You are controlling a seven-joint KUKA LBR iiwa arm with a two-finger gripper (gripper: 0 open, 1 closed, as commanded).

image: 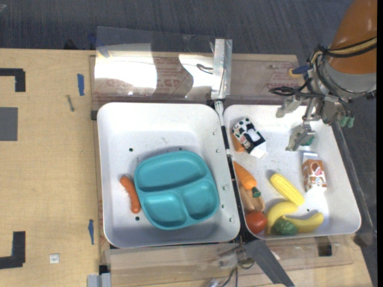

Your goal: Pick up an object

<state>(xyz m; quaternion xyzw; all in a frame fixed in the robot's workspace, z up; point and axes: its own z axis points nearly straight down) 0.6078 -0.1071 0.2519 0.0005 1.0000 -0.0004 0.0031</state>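
The gripper [301, 137], fingers parted and empty, hangs over the right bin [347, 178]; centring squarely above the carton [313, 173] should help.

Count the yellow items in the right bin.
2. A corn cob lies mid-bin, left of the brown carton. A banana sits at the near edge, beside the tomato. Nothing looks hidden.
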